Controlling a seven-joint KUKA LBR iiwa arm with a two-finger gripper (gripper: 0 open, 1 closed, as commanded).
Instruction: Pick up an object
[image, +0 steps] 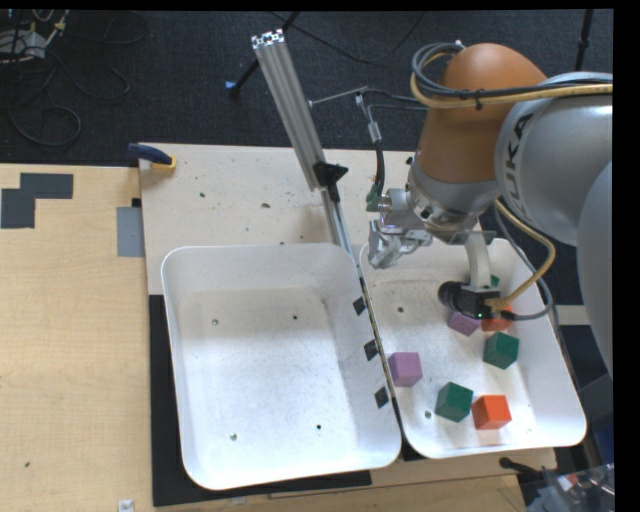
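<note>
Even, fairly bright light; the white bins (270, 370) glare slightly, soft shadows darken their upper insides; mild overall softness.

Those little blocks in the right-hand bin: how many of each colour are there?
Purple blocks: 2
Green blocks: 2
Orange blocks: 2, counting one in the open and one partly hidden by the gripper's base
Total: 6

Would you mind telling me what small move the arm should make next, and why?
Probably a short shift toward the purple cube, then a descent. The pincer hangs at the right bin's far left corner with nothing under it, while that cube lies apart from the others, closest along the bin's left wall, so it looks the easiest target.
</note>
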